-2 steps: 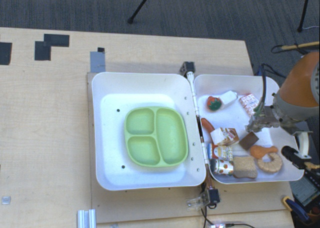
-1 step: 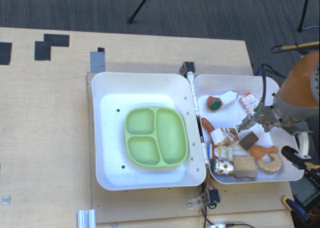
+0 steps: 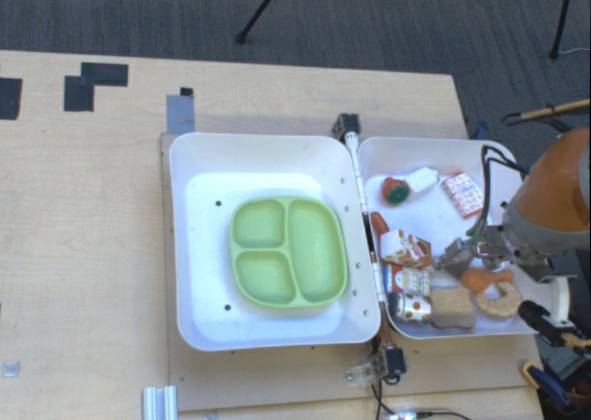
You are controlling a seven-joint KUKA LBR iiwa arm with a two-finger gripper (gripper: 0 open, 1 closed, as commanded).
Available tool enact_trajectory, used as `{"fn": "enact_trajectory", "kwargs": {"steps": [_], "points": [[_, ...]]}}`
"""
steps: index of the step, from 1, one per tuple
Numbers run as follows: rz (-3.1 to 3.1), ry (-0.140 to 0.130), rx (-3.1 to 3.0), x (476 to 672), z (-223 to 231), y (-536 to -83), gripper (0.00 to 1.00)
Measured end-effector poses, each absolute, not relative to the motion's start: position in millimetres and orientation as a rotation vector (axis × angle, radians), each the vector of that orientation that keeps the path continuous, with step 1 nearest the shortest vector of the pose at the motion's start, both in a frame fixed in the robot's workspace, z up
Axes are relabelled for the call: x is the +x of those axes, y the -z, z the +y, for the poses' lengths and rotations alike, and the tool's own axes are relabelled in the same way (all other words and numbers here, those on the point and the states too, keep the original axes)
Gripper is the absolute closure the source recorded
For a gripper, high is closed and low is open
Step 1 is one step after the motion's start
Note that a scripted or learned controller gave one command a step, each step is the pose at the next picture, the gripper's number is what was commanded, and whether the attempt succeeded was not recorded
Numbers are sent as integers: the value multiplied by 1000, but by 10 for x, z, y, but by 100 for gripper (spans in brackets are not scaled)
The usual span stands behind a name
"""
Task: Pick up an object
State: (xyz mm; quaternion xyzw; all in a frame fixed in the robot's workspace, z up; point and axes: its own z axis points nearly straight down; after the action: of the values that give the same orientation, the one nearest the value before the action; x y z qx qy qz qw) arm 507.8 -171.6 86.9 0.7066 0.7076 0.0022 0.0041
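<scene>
Arm [image 3: 552,197] reaches low over right bin [image 3: 420,215], tool [image 3: 464,252] among objects.

No text or label can be read here

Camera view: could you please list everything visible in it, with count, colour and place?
bins: 2, white, side by side on the bench
divided plate: 1, light green, three compartments, in the left bin
strawberry toy: 1, red and green, right bin, far side
white block: 1, white, beside the strawberry toy
patterned packet: 1, red and white, right bin, far right
toast slice: 1, brown, right bin, near edge
doughnut: 1, tan, right of the toast slice
arm: 1, grey and orange, over the right bin
end effector: 1, dark, low among the right bin's items
</scene>
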Motion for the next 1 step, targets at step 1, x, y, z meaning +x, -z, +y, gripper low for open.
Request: {"fn": "enact_trajectory", "kwargs": {"steps": [1], "points": [[2222, -2, 2219, 4872, -1577, -925, 0]]}}
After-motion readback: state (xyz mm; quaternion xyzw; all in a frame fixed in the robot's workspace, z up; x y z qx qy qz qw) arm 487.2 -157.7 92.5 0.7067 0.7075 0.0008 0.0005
